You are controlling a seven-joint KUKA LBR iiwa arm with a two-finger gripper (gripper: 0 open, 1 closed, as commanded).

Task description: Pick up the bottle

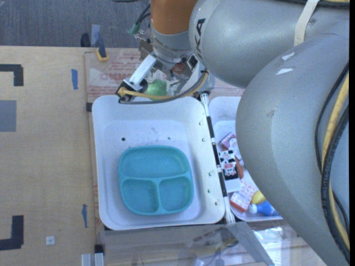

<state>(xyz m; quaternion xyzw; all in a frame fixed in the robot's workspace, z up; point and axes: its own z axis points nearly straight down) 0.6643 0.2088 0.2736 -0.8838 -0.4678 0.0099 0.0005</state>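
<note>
Green and rounded, what I take to be the bottle (157,87) sits tucked right under the gripper (161,77), just above the back rim of the left bin (105,148). So little of it is visible that the naming is a judgement. Whether the jaws are clamped on it or standing apart I cannot tell; the wrist hardware and a yellow cable (138,95) hide the contact.

Risks from here:
- If the grip is shallow or off-centre, a round body could squirt out and drop onto the bin rim or roll off behind it.
- The gripper is close to the rim, so a sideways move could knock the bin.
- The looped cable hangs near the green thing and could snag it.

Farther out, a teal tray (156,179) with three compartments lies flat in the left bin, well apart from the gripper. The right bin (222,112) is largely covered by the arm (266,49).

Counted: two bins, one tray and one green bottle. The right bin holds a few small items, among them a red-and-white packet (242,198) and a blue-and-yellow piece (262,208). The rest are too hidden to count.
</note>
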